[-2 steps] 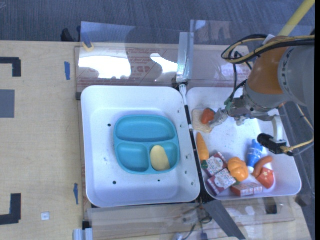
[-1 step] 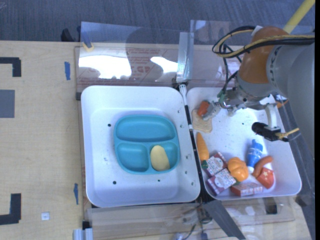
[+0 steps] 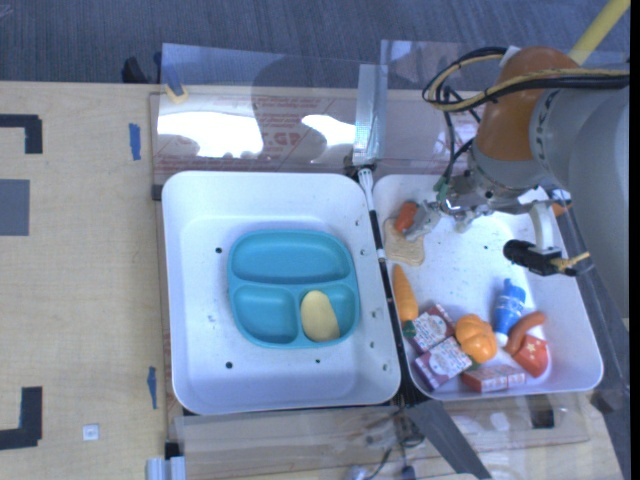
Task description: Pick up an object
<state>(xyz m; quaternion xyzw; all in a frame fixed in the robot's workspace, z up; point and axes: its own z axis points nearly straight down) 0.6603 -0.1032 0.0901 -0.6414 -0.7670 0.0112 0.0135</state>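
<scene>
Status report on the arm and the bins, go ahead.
Gripper low in right bin, beside small orange toy. Nothing visibly held. Yellow piece sits in blue tray.

- Left white bin: holds a blue divided tray.
- Yellow lemon-like item: in the tray's lower right compartment.
- Wooden surface (black markings, blue tape bits).
- Clear plastic sheet: behind the bins.
</scene>
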